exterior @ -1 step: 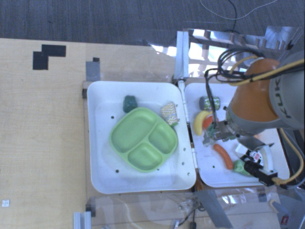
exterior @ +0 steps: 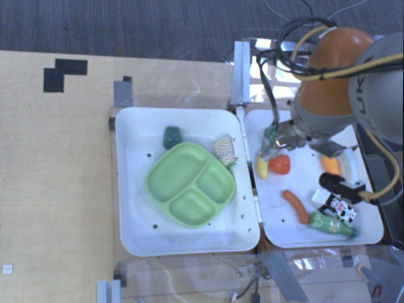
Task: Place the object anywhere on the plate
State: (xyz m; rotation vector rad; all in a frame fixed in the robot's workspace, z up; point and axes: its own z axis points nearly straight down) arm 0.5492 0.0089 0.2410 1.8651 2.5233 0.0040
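Gripper (exterior: 273, 145): above the right bin (exterior: 372, 232), near the tomato (exterior: 279, 164)
Fingers: cannot tell if apart
Plate (exterior: 191, 184): left bin (exterior: 136, 232)

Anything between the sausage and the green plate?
Camera view: the two bins' adjoining walls lie between the sausage and green plate; otherwise bare white bin floor.

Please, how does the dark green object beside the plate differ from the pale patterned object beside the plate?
The dark green object is plain, dark and blocky; the pale patterned object is cream with a fine speckled pattern. The green one lies at the green plate's upper left edge, the patterned one at its upper right, near the bin wall. Both are small and lie in the left bin, off the plate.
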